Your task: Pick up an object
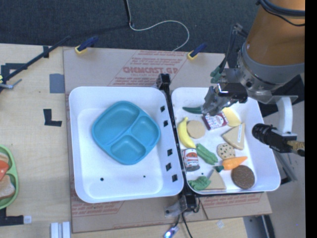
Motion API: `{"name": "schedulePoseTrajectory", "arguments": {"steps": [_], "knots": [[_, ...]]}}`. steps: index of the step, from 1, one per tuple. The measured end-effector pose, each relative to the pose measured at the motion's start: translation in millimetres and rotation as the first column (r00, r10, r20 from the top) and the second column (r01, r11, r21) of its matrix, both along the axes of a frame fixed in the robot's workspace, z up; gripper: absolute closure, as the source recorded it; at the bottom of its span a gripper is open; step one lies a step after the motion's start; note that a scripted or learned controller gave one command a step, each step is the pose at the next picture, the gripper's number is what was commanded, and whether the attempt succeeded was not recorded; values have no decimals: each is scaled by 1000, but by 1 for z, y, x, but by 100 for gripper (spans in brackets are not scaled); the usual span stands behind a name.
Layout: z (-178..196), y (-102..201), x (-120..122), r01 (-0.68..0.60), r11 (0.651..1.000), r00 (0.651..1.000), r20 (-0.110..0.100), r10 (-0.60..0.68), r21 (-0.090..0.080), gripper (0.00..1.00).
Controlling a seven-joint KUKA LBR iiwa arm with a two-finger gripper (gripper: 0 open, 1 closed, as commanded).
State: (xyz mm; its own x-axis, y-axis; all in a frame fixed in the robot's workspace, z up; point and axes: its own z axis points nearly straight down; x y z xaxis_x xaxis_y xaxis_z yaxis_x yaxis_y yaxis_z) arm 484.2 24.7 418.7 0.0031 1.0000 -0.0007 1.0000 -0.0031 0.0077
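My gripper hangs low over the back of the right bin. It is directly above a small maroon packet, which sits tilted just below it. Around the packet lie a banana, a tan round cracker, a green pepper, a yellow cheese piece and a sandwich wedge. Nearer the front are a small can, a green pickle, a chip cookie, a carrot and a brown patty.
The left bin holds a blue divided plate. A black divider with clips runs between the bins. A black fitting juts in at the right bin's edge. A green plate sits at the far left.
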Motion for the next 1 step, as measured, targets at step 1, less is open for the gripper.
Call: {"name": "schedulePoseTrajectory", "arguments": {"steps": [1], "knots": [[-29, 51, -1, -9, 1000, 1000, -12, 9, 1, 100]]}}
